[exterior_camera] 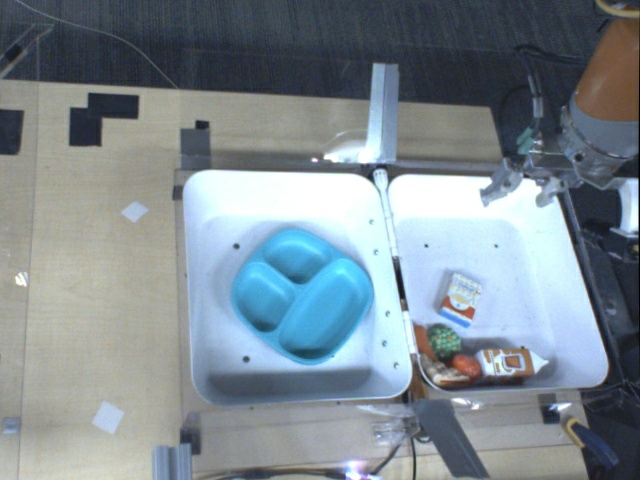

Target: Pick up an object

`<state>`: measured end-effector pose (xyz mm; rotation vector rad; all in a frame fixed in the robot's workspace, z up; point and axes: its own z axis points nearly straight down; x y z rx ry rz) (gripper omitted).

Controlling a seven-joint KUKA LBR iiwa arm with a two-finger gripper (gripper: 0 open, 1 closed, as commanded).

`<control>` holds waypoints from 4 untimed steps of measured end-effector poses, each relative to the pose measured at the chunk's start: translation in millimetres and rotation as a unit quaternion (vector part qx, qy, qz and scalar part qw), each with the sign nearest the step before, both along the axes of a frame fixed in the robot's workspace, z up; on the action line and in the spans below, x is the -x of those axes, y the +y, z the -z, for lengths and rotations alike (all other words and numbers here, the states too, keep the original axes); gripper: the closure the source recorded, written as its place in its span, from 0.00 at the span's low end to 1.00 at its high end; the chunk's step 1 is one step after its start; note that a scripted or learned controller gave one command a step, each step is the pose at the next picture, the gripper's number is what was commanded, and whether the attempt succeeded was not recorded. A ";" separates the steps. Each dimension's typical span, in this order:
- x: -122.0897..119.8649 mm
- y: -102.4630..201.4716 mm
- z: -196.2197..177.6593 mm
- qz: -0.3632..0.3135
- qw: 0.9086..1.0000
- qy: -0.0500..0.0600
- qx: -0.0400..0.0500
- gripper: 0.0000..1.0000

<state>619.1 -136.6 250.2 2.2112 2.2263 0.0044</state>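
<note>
Seen from above, the wooden counter carries two shallow white bins set side by side, their inner rims touching along a centre line. The left bin holds a blue divided plate with three compartments, lying flat near the middle of the bin floor.

The right bin holds a few small items gathered toward its near edge. A small white carton with orange and blue print lies alone, a little nearer the centre of the bin than the rest. Closer to the near left corner sits a green, knobbly toy vegetable, with red-orange pieces touching it on either side. Just to the right of these lies a brown and white bottle-like package on its side, its white end pointing toward the bin's right wall.

The arm comes in at the upper right, its orange band showing above the grey wrist. The hand hangs over the far right corner of the right bin, its two fingers spread apart with nothing between them. It is well apart from the carton and from the cluster at the near edge.
</note>
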 end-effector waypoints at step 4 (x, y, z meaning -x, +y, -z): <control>76.8 41.4 148.8 -0.066 0.998 -0.008 0.002 1.00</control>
